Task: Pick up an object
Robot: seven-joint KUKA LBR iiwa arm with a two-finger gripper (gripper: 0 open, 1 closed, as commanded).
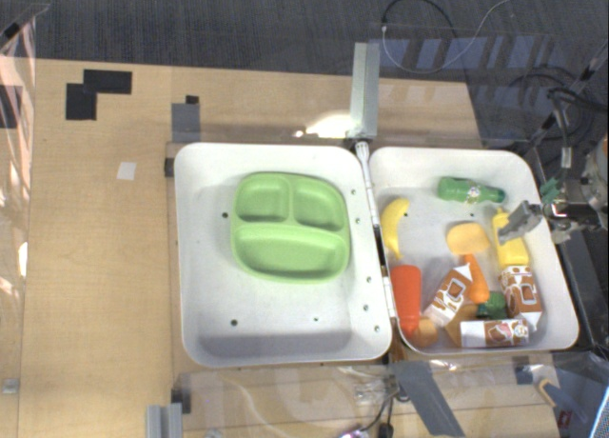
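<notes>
Camera view looks down on the counter (95,265) and its two white bins. We see the left bin (205,322) carrying a green divided tray (288,225), and the right bin (557,327) crowded with toy food: a banana (393,224), a green bottle (469,190), an orange round piece (467,237), a red-orange cylinder (406,298), a yellow block (513,253) and several brown-and-white cartons (495,332). Our gripper (520,221) sits at the right bin's right side, just above the yellow block and near the orange piece; how the jaws stand we cannot tell, as they are too small and dark at this angle. Nothing shows between them, so we judge ourselves in the approach step, with no object picked yet. The next move, as we read it, calls for settling on one target, likely the yellow block, then descending squarely over it without nudging the neighbouring cartons.
</notes>
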